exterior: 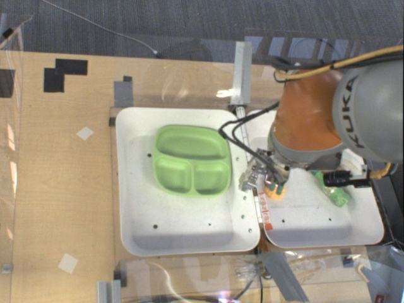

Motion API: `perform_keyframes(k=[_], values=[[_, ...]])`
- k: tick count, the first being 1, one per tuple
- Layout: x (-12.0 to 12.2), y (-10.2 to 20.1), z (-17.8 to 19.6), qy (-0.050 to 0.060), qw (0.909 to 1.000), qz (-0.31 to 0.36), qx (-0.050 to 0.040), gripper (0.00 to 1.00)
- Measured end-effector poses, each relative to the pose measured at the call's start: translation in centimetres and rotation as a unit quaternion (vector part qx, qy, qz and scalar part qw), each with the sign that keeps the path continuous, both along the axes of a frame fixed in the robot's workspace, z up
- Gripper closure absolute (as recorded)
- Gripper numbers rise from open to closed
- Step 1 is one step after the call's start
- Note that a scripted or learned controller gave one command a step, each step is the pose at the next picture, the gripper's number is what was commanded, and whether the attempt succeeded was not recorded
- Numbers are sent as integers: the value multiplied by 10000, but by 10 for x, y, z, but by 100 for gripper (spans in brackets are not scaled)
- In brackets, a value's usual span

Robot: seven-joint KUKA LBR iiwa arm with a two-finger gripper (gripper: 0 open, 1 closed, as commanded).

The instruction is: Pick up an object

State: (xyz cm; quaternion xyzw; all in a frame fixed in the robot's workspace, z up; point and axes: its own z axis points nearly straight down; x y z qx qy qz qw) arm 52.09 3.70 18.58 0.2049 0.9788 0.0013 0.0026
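Note:
A green divided plate (pixel 191 160) lies in the left white bin (pixel 139 226), toward its back. My gripper (pixel 255 178) hangs low over the rim between the two bins, at the left edge of the right bin (pixel 328 232). A small orange object (pixel 276 192) sits right beside the gripper, partly hidden by it; I cannot tell whether it is between the fingers. A green object (pixel 338 197) lies at the right side of the right bin, half covered by the arm.
The grey and orange arm (pixel 315 115) covers most of the back of the right bin. A red-and-white strip (pixel 263 214) runs along the rim between the bins. A metal post (pixel 242 74) stands behind the bins.

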Motion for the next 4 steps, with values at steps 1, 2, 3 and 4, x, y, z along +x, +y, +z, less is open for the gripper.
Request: perform_keyframes(k=[1, 2, 3, 4], values=[[-22, 65, -1, 16, 9844, -1757, 10, 100], [-21, 61, -1, 17, 8754, -4834, 16, 100], [-34, 91, 8, 27, 7692, -6390, 20, 100], [-10, 104, -21, 26, 5688, -8224, 12, 100]])
